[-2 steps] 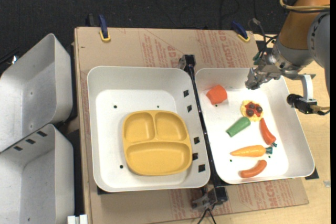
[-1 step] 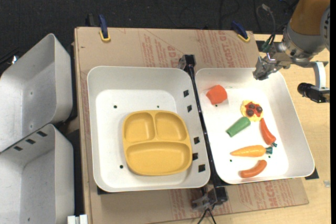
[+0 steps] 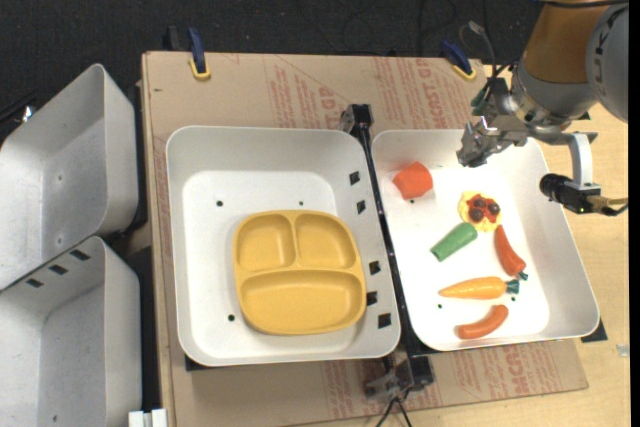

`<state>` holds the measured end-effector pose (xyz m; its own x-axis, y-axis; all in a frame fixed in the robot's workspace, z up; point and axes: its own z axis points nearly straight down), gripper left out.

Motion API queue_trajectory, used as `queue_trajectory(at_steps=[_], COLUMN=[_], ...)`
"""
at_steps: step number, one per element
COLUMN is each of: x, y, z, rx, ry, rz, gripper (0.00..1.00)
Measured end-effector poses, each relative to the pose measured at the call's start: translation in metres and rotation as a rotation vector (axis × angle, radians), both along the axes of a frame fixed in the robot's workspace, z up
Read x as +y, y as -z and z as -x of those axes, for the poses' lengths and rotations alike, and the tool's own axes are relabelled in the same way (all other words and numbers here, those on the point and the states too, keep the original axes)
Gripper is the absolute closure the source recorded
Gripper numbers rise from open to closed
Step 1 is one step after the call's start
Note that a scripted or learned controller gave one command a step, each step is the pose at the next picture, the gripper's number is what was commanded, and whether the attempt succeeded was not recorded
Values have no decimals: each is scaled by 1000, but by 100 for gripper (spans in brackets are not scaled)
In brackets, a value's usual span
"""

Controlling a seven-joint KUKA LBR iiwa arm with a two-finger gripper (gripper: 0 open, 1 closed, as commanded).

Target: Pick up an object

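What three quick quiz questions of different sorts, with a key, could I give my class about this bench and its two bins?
1. True or false: the yellow tray lies in the right bin.
2. Which item lies nearest the gripper? A) carrot B) orange block C) green piece
3. Fill in: the tray has ___ compartments.

Key
1. False: it lies in the left bin.
2. B. The block sits at the bin's far end, just left of the gripper; the other two lie nearer the camera.
3. Three: two small ones above one long one.
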<state>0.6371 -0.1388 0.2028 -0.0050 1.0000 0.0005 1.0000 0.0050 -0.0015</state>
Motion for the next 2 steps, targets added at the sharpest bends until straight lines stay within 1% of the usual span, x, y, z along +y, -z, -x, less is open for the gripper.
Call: queue_trajectory(at_steps=[1, 2], x=[56, 112], y=[-10, -25], z=[23, 36], rx=[-1, -1], ry=[-2, -3], rz=[-2, -2], gripper=[100, 100])
